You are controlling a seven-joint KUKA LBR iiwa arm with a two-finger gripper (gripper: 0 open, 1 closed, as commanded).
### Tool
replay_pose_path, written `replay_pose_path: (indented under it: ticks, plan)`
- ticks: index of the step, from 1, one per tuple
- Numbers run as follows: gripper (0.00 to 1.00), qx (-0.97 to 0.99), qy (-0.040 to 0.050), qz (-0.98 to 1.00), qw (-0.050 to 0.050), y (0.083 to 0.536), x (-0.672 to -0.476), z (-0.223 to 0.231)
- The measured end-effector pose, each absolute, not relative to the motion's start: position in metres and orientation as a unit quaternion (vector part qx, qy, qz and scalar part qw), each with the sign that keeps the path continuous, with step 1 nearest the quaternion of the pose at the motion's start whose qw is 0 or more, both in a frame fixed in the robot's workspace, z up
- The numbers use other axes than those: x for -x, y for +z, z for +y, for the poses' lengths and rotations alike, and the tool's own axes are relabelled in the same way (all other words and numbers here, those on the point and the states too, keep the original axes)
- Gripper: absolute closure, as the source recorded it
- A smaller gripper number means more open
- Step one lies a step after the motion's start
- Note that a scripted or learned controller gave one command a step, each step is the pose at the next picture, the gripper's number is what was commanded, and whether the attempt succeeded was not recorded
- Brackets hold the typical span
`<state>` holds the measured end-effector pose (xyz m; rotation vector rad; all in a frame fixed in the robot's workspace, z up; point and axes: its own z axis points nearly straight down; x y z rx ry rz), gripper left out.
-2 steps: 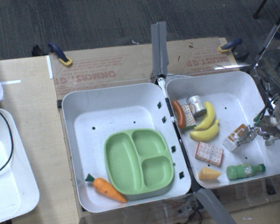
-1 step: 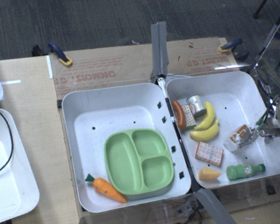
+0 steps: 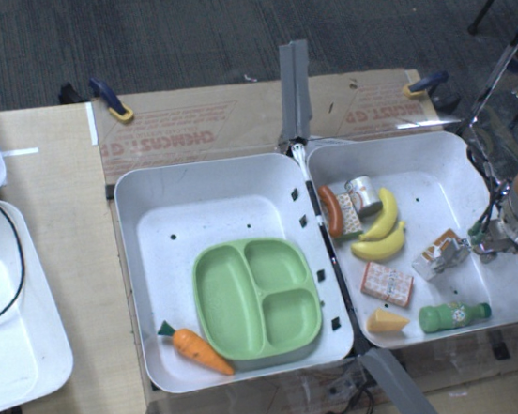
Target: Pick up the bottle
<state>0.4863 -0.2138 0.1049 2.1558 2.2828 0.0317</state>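
Nearest the camera, the green bottle (image 3: 454, 316) lies on its side along the front wall of the right bin (image 3: 421, 147), long axis left to right, cap pointing right. Just left of the bottle sits a yellow wedge (image 3: 386, 321), with a cracker pack (image 3: 386, 283) behind that. The end effector (image 3: 487, 239) hangs behind the bottle and a little to its right, near the bin's right wall; whether it is parted or closed cannot be told, and nothing shows in its grasp. A small box (image 3: 441, 253) lies just beside it, between it and the bottle's path. Farther back rest bananas (image 3: 380, 228), a can (image 3: 363, 195) and a sausage (image 3: 333, 212).
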Motion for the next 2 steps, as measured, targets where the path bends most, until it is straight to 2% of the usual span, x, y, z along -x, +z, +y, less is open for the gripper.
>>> replay_pose_path:
  ticks: [1, 2]
  plan:
    - [0.0, -0.633, 0.0011, 0.774, 0.0, 0.1178, -0.4791, -0.2199]
    - [0.0, -0.633, 0.0008, 0.775, -0.001, 0.1184, -0.4832, -0.2202]
